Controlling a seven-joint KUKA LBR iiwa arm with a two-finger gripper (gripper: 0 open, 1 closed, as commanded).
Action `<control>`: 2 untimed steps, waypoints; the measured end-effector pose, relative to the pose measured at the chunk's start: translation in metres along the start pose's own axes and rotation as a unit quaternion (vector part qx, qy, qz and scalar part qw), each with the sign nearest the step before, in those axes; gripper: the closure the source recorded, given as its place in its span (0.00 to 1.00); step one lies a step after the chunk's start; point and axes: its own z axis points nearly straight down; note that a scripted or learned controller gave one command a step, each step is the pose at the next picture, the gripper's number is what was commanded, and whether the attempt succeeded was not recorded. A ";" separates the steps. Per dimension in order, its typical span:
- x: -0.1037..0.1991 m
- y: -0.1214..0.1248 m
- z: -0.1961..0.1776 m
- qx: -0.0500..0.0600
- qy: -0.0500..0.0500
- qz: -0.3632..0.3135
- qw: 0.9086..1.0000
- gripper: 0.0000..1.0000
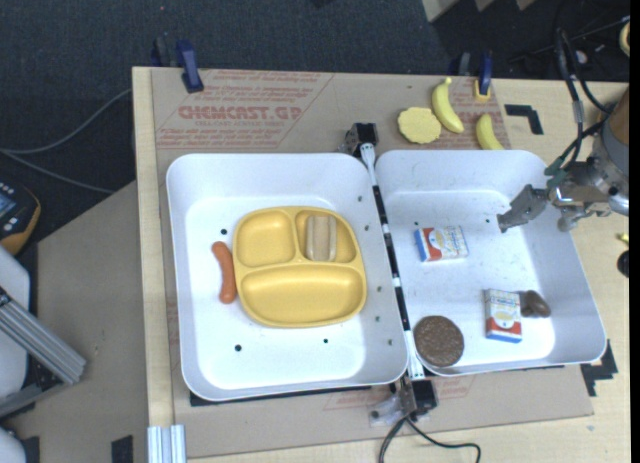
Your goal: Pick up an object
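Gripper is at the right of the frame, over the right bin's upper right part; its opening cannot be judged, and nothing is seen between the fingers. In this bin: small blue-and-white carton at centre, red-and-white box lower right, brown round cookie at the bottom edge. The left bin holds a yellow divided plate with an orange sausage beside it.

I see two white bins on a tan board with red lettering. A yellow divided plate carries a beige bun, with an orange-red sausage beside it. There are red, white and blue small boxes, a brown round cookie, and yellow bananas.
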 end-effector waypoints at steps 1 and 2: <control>-0.053 0.006 0.137 0.007 0.001 0.002 1.000 0.00; -0.037 -0.046 0.172 0.004 0.002 0.001 1.000 0.00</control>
